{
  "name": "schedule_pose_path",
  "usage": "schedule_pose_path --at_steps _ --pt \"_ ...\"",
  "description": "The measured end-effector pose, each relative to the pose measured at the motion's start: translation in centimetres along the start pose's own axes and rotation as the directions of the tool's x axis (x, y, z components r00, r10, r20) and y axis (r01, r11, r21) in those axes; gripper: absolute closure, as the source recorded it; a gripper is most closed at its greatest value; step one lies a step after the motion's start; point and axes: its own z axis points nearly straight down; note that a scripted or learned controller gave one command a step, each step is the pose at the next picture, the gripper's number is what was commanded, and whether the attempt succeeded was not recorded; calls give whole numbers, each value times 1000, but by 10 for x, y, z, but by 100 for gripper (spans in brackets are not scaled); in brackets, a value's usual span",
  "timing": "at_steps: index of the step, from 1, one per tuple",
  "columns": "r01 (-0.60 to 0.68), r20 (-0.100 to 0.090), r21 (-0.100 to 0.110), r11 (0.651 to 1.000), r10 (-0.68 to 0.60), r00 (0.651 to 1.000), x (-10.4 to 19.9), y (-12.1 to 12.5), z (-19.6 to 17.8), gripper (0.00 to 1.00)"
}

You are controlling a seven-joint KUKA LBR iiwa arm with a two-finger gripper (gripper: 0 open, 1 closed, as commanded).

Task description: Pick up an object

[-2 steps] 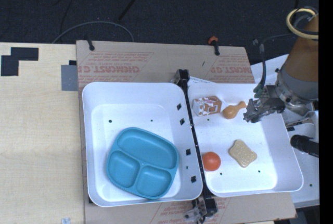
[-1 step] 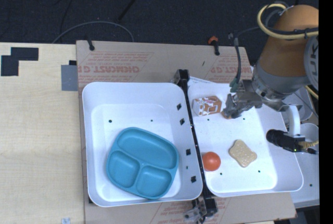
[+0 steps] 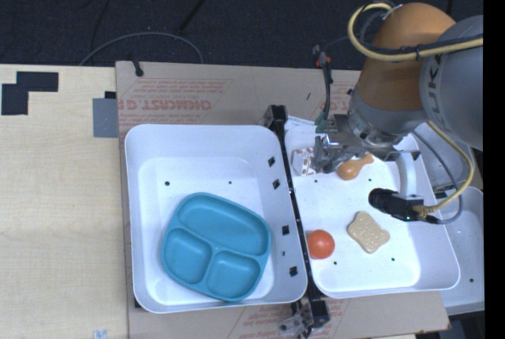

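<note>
My gripper (image 3: 322,158) is low over the far left part of the right bin (image 3: 394,270), close to the divider. A small pale object with brown marks (image 3: 301,162) lies just left of it, touching or nearly so. An orange pear-shaped piece (image 3: 353,167) rests just to the gripper's right. Nearer the front of this bin lie a red ball (image 3: 319,244) and a tan toast-like slice (image 3: 368,232). I see nothing lifted off the bin floor.
The left bin (image 3: 146,172) holds a blue divided plate (image 3: 215,246). A black ridge (image 3: 286,188) separates the two bins. The grey and orange arm (image 3: 410,61) hangs over the right bin's far side. Cardboard lies under both bins.
</note>
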Motion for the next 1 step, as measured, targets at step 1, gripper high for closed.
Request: schedule_pose_path --at_steps 1 --pt "1 0 -1 1000 -1 1000 47 26 2 100"
